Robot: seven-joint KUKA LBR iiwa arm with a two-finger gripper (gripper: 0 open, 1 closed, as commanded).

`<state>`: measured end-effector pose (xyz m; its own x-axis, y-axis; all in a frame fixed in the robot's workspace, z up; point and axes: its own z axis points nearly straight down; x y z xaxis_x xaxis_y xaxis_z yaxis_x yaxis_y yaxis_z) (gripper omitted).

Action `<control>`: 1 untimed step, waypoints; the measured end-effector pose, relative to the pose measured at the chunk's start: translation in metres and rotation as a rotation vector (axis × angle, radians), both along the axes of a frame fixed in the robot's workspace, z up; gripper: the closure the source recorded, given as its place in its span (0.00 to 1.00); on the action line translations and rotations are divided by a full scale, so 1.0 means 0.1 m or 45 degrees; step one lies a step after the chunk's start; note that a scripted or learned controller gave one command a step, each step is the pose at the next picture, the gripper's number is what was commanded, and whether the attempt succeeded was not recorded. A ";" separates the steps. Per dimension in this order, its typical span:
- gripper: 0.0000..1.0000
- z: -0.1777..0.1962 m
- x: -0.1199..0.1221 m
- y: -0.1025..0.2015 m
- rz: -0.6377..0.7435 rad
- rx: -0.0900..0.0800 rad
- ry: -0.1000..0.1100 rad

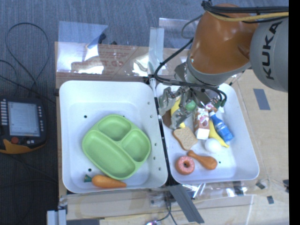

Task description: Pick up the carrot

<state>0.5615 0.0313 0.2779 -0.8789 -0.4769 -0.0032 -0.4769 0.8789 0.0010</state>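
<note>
Over the right bin (243, 139), my gripper (180, 108) (jaw state: can't tell) sits amid toy food, well apart from the carrot (108, 182) wedged btwn green plate (117, 146) & left bin (70, 125) wall, so I may grab wrong.

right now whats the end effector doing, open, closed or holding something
End effector: cannot be told; it hangs low over the right bin's clutter, far from the carrot.

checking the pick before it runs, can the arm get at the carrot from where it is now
Probably yes. The carrot lies uncovered at the near edge of the left bin, beside the green plate. The tool is over the right bin, so it must cross the divider.
</note>
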 end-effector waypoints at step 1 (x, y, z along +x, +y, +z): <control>1.00 -0.40 1.02 0.34 0.125 -0.001 0.007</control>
